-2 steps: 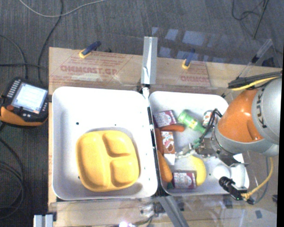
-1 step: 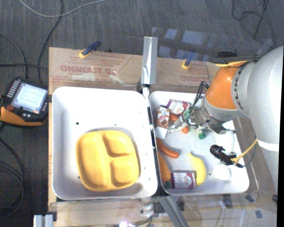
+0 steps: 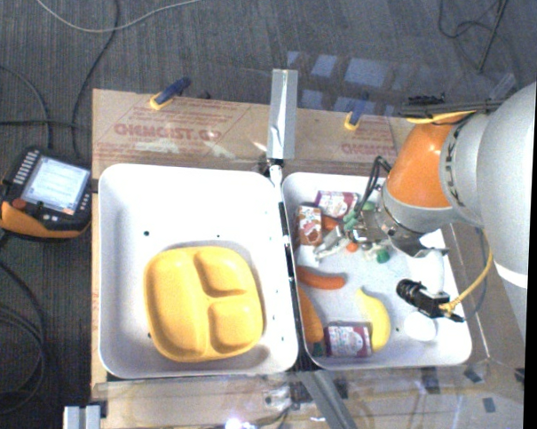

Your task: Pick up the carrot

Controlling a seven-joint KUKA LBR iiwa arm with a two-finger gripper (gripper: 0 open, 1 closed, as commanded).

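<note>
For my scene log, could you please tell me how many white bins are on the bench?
2: the left bin holds a yellow tray; the right bin holds the small items, under the arm.

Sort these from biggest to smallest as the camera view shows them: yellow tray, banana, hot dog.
1. Yellow tray, by far the biggest.
2. Banana and hot dog look about alike, so I won't rank them.
</note>
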